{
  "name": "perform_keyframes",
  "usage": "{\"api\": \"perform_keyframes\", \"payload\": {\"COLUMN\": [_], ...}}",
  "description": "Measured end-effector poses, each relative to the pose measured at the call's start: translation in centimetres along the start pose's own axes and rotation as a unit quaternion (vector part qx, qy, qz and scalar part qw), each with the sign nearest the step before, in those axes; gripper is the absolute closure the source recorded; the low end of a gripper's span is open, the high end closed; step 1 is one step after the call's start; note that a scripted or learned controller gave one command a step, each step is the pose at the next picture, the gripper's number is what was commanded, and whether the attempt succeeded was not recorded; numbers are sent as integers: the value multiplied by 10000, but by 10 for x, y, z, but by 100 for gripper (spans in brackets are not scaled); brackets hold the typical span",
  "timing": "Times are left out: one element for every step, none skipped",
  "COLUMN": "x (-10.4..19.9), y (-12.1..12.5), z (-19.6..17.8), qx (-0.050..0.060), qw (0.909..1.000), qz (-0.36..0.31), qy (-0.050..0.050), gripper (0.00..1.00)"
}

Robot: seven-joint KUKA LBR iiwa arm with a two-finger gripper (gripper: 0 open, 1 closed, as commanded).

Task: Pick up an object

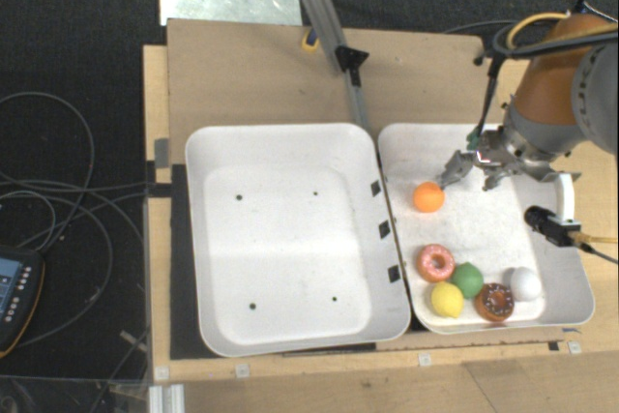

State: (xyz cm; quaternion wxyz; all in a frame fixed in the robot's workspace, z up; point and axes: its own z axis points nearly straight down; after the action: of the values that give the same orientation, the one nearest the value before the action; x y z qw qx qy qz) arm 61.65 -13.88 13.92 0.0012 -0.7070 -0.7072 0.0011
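Observation:
An orange ball (pixel 428 197) lies in the right bin (pixel 422 147), near its left wall. My gripper (pixel 473 173) hangs over the same bin, just right of and slightly above the ball, with its fingers (pixel 455 171) spread open and nothing between them. Toward the bin's front sit a pink frosted donut (pixel 436 261), a green ball (pixel 468 280), a yellow lemon (pixel 447 300), a chocolate donut (pixel 497 302) and a white ball (pixel 524 283), all clustered together.
The left bin (pixel 222 155) sits beside the right one, joined by black clips (pixel 384 229). A grey pole (pixel 319 0) slants across the back of the bench. Cables and a pendant (pixel 14 290) lie on the floor at left.

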Motion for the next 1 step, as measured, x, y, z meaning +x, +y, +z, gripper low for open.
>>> {"api": "perform_keyframes", "payload": {"x": [1], "y": [0], "z": [51], "qx": [-2], "qw": [10000], "qz": [-2], "qy": [1], "gripper": [0]}}
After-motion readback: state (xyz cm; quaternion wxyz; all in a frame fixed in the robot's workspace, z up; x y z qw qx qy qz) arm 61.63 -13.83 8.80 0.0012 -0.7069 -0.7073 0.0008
